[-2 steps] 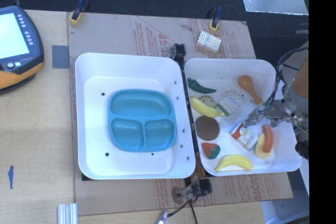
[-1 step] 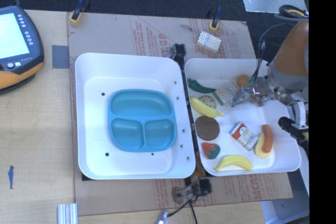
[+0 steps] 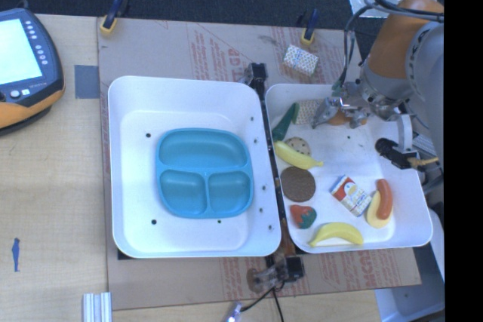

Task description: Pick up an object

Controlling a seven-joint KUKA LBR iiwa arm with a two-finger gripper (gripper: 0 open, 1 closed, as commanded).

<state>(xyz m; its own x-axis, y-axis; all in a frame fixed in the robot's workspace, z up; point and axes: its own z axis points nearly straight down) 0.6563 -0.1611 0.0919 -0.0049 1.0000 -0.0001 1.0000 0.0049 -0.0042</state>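
Gripper (image 3: 336, 111) hangs low at the shallow white right bin's (image 3: 423, 237) upper edge; you cannot tell its state, presumably seeking toys.

At the frame's left edge I see a tablet pendant (image 3: 23, 68). Blue clamps (image 3: 113, 13) pin the cardboard sheet (image 3: 189, 49); a small patterned block (image 3: 300, 59) lies upper right.
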